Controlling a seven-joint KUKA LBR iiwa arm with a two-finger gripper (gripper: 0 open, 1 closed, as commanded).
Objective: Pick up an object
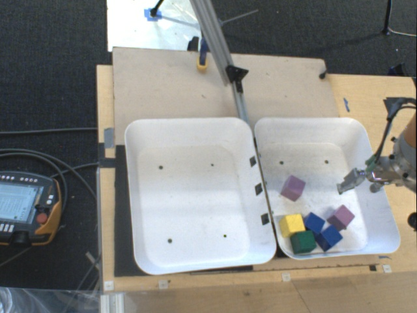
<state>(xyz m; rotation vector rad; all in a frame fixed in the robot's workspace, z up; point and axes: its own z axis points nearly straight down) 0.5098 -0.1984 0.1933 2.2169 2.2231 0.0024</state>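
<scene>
The right bin point(313, 142) holds several small cubes. A purple cube point(292, 188) lies alone near the bin's middle. Along the near wall sit a yellow cube point(292, 224), a green cube point(303, 242), two blue cubes point(314, 222) point(329, 237) and a second purple cube point(341, 217), packed close together. My gripper point(347, 184) reaches in from the right edge over the right side of this bin. It hangs above and to the right of the cluster, apart from every cube, and nothing shows in its grasp.
The left bin point(189, 194) lies beside the right one, with black clips along the shared wall point(258, 188). A slanted metal pole point(215, 38) crosses the back board. A teach pendant point(26, 204) lies off the bench at left.
</scene>
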